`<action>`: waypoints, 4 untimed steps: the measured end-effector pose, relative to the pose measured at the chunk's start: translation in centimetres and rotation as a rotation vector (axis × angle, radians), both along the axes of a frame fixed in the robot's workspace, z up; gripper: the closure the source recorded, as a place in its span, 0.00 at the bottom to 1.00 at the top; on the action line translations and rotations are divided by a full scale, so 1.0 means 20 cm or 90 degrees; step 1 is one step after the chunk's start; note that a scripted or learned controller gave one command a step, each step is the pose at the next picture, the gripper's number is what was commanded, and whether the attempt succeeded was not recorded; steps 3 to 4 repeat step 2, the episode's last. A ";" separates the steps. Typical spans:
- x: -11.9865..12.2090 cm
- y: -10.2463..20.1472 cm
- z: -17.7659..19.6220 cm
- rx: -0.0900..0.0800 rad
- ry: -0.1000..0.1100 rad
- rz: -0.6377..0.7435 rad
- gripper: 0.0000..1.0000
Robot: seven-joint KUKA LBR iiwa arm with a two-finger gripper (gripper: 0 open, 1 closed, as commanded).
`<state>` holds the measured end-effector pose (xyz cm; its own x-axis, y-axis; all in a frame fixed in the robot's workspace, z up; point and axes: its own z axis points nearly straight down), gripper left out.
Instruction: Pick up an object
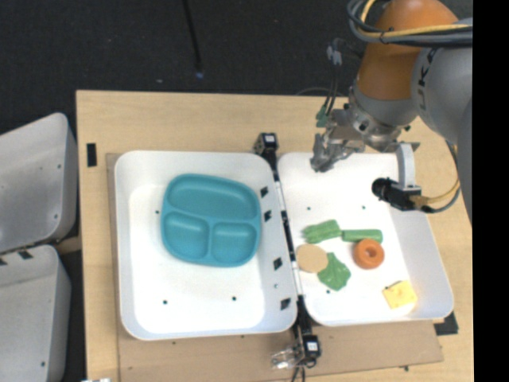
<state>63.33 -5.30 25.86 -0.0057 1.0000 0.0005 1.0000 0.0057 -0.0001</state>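
Green bean piece [321,231] lies nearest the gripper [322,162], straight below it toward the bin's near side, long axis running left-right; can't tell the gripper's state, nothing visibly held, other food sits further off.

The grey arm [445,70] reaches in from the right, orange band above its wrist, gripper [326,156] pointing down

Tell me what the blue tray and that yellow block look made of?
The tray looks like moulded plastic: even teal colour, rounded compartments, a soft matte sheen. The yellow block looks like sponge or foam, dull and slightly rough, though it is too small to be sure.
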 end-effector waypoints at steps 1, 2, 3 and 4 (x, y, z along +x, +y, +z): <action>-0.08 0.23 0.02 0.000 0.000 0.000 1.00; -0.11 0.53 -0.05 0.000 0.000 0.000 1.00; -0.11 0.53 -0.05 0.000 0.000 0.000 1.00; -0.11 0.53 -0.05 0.000 0.000 0.000 1.00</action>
